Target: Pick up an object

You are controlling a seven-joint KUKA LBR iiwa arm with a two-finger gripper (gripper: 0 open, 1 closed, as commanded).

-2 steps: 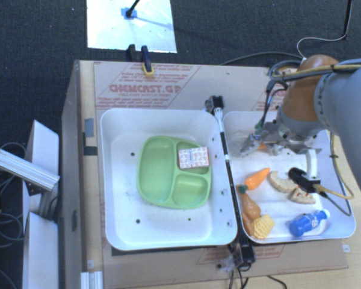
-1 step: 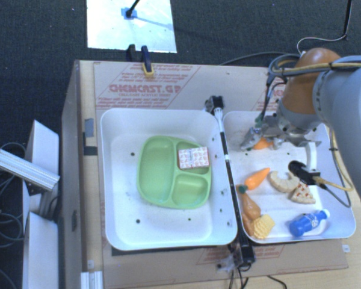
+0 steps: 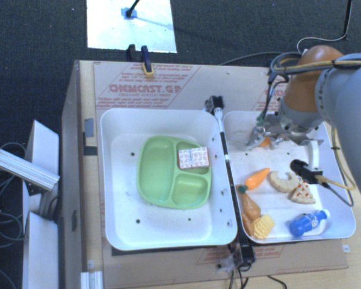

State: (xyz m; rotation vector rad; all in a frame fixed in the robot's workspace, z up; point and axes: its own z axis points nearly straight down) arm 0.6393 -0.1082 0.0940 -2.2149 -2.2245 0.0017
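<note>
White plastic makes up both shallow bins, which sit side by side on the table (image 3: 168,80), its top covered by a printed cardboard sheet. The left bin (image 3: 123,221) holds a green divided tray (image 3: 162,173), lying flat near the bin's middle. In the tray's upper right compartment rests a small patterned cracker-like square (image 3: 194,157) (pink and white, slightly tilted).

The right bin (image 3: 343,224) carries a scatter of toy foods. An orange carrot (image 3: 257,177) lies at a slant near the bin's left side, and just right of it sits a curved beige pastry piece (image 3: 282,181), with a pizza slice (image 3: 302,192) touching or nearly touching its lower right end. Lower left, an orange-brown piece (image 3: 249,207) lies against the bin's wall, and a ridged yellow piece (image 3: 263,225) sits just below it. A blue bottle (image 3: 307,222) lies on its side near the bottom right corner.

At the right bin's upper end, the grey arm with its orange band reaches in, and the tool (image 3: 263,138) is down close to the bin floor. A small orange object (image 3: 265,142) shows at its tips; whether the fingers are clenched on it or merely around it cannot be told.
</note>
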